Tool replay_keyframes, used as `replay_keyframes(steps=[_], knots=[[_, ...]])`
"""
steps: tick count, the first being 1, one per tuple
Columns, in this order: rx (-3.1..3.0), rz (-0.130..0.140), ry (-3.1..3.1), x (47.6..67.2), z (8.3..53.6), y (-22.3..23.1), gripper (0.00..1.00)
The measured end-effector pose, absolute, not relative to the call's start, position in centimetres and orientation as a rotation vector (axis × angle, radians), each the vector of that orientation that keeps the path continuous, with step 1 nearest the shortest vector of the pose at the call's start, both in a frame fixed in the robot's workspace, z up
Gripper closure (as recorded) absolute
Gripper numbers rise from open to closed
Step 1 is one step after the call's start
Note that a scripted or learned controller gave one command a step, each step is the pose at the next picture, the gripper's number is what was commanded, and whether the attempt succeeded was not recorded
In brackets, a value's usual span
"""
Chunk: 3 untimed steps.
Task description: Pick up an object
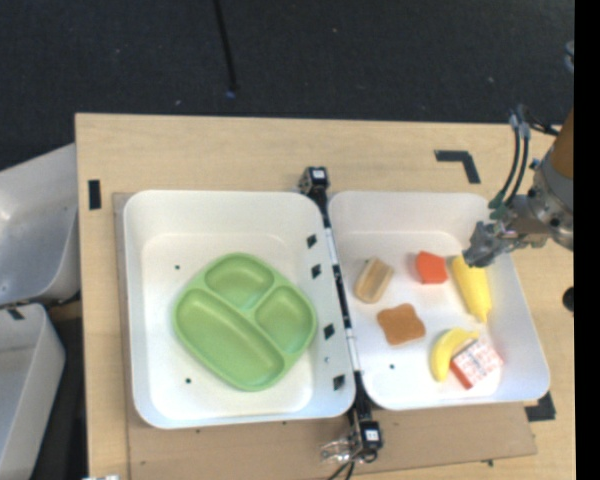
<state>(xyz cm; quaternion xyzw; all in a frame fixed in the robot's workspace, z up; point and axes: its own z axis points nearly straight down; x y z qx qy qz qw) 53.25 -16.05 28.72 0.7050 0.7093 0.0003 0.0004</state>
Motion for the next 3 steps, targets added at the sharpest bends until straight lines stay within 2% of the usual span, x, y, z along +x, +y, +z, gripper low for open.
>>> replay_keyframes(steps=[1, 3], knots=[[2.214, 0.001, 2.227, 54.0, 28.5, -11.6, 1.00], [2.215, 0.000, 2.229, 54.9, 25.2, -0.9, 1.00]])
